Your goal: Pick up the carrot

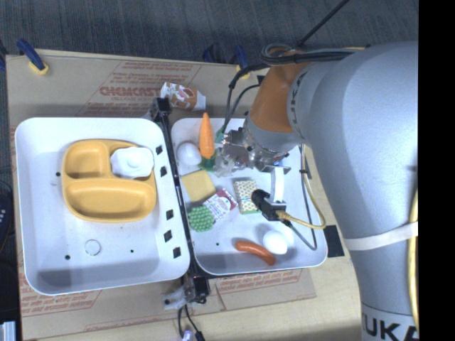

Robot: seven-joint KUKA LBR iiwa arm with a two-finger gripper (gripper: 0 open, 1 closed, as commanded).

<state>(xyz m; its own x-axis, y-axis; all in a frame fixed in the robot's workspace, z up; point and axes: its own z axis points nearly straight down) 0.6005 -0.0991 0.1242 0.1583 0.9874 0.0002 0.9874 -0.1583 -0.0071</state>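
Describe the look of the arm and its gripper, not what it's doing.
The arm is a thick, rounded grey shell with an orange band above the wrist and a thin pale stripe lower down. Dark lettering shows near its base. Black cables loop around the wrist, and a yellowish one trails below. The gripper is a cluster of bare silvery metal parts.

Two shallow white bins (43,212); one yellow sectioned plastic tray (106,190); one orange carrot (206,137); two white eggs (188,153); one yellow cheese block (197,186); one green round lump (201,219); one orange-red sausage (254,251); two small printed packets (246,195).
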